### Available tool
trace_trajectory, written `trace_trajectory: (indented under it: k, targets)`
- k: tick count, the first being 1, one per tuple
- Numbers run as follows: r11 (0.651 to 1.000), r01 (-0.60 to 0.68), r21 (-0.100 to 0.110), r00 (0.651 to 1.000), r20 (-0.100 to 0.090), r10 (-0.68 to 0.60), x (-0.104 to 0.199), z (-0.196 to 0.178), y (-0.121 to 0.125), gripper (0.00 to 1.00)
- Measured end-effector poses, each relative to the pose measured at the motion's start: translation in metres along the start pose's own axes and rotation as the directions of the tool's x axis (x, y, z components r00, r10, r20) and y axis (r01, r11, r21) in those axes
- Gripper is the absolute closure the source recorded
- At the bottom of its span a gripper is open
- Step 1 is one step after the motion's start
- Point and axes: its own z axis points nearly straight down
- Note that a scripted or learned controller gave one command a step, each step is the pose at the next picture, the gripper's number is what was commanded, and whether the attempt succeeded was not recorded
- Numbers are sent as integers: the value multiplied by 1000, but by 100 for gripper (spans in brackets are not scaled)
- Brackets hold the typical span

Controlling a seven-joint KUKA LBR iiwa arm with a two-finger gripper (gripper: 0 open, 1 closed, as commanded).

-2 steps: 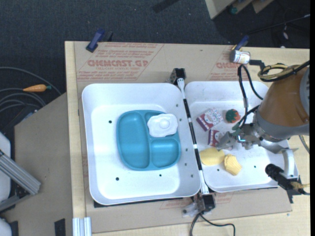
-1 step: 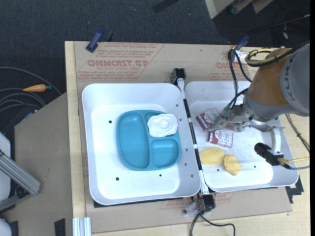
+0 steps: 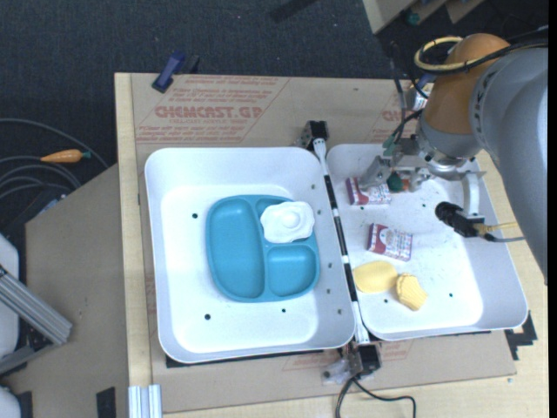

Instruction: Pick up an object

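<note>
A small red-and-white packet [image 3: 365, 191] was found lying flat in the right-hand shallow white bin [image 3: 487, 320], towards its far left corner, close to the wall shared with the other bin. The print on it could not be read. The gripper [image 3: 393, 171] was seen just beside this packet, on its right and low over the bin floor. Whether the claw was open or closed could not be determined, and nothing could be confirmed as held.

A second red-and-white packet [image 3: 389, 242] was noted nearer the middle of the same bin, its lettering likewise illegible. Two yellow lumps were recorded at the near side: a pale rounded one [image 3: 374, 276] and a deeper yellow one [image 3: 411, 291], just beside each other.

In the left-hand white bin [image 3: 174, 303] a blue divided plastic plate [image 3: 235, 251] was observed, with a small white moulded piece [image 3: 286, 221] resting on its far right compartment.

Both bins were set on a brown paper-faced board [image 3: 226, 111], on which the red lettering "CHEMCAST GP" was read. A small blue object [image 3: 169, 72] was seen at the board's far left edge.
</note>
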Motion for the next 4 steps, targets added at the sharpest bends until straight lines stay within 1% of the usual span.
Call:
trace_trajectory:
  k: [1,2,3,4]
  targets:
    - [1000,0,1,1000,2,0,-1,-11,0,100]
    - [1000,2,3,1000,-2,-2,49,-107,12,100]
    - [1000,2,5,1000,-2,-2,111,-149,11,100]
    - [1000,2,11,1000,-3,-2,185,-130,-32,100]
